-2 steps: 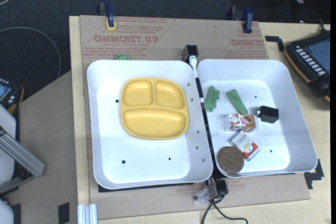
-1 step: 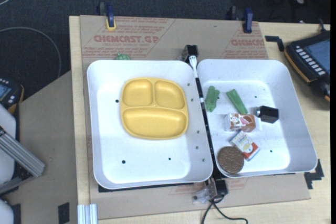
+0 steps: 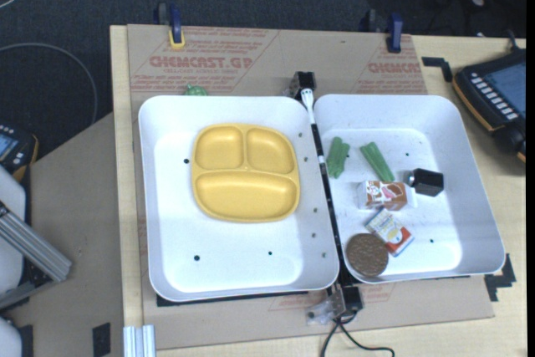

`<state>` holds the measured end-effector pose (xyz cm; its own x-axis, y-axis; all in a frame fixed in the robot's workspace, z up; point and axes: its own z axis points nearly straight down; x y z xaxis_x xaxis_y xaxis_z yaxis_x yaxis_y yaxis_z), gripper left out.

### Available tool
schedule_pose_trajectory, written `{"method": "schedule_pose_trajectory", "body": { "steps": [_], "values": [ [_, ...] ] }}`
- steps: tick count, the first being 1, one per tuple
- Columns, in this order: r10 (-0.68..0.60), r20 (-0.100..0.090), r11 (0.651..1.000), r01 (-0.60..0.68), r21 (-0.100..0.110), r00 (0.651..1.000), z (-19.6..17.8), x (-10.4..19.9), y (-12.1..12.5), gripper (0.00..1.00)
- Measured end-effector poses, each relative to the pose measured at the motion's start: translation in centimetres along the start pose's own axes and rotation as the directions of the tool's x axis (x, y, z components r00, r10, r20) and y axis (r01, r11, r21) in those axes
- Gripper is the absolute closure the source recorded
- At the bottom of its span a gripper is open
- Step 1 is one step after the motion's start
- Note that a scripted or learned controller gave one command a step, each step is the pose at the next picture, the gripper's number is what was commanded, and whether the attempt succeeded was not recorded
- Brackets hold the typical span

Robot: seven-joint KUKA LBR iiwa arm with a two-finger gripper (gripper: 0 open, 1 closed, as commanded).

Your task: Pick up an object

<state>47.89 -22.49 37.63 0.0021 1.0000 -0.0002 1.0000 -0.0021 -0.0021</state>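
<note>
Camera view: right bin holds two green pieces, snack packets, black block, brown disc; tool state untellable; judged best pick: the isolated black block, approached vertically.

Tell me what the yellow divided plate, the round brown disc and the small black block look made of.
Yellow divided plate: probably moulded plastic, smooth with a soft sheen and rounded compartment ridges. Round brown disc: matte and speckled, perhaps cork or fibreboard; the look leaves it open. Small black block: dark and hard-edged, likely plastic or rubber; too small to settle.
</note>
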Motion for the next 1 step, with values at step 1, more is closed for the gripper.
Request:
{"method": "schedule_pose_trajectory", "body": {
  "steps": [1],
  "values": [
    [-0.005, -0.002, 1.0, 0.005, 0.0, 1.0, 1.25, 2.91, 0.07, 1.0]
  ]
}}
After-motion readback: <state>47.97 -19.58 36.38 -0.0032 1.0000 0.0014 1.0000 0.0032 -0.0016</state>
